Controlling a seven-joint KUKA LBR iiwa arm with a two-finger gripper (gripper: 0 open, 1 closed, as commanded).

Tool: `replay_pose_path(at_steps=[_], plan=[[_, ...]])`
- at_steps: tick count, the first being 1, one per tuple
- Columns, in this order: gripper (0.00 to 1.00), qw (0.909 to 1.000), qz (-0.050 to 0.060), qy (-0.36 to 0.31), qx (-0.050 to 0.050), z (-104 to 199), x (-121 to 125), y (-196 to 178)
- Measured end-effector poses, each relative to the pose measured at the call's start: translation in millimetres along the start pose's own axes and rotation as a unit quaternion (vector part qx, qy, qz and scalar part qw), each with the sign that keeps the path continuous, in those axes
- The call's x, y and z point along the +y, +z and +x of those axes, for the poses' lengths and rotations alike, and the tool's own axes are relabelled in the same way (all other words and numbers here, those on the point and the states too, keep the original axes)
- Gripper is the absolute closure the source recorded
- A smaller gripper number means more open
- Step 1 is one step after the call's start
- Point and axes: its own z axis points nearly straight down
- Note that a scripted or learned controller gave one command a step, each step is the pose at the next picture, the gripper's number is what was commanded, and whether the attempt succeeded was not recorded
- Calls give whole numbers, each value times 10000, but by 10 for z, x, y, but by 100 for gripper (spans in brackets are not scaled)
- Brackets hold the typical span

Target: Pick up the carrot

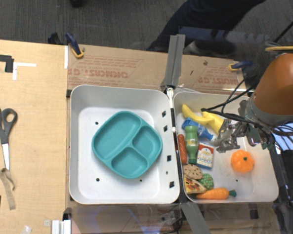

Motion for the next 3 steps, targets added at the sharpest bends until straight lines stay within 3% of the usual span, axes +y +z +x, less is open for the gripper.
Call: replay_pose_path(at_steps=[1, 2, 3], plan=[[100, 9977, -4, -678, 14, 164, -521, 416], [0, 9977, -4, -680, 14, 163, -519, 416], [0, 9978, 4, -670, 0, -22, -788, 782]])
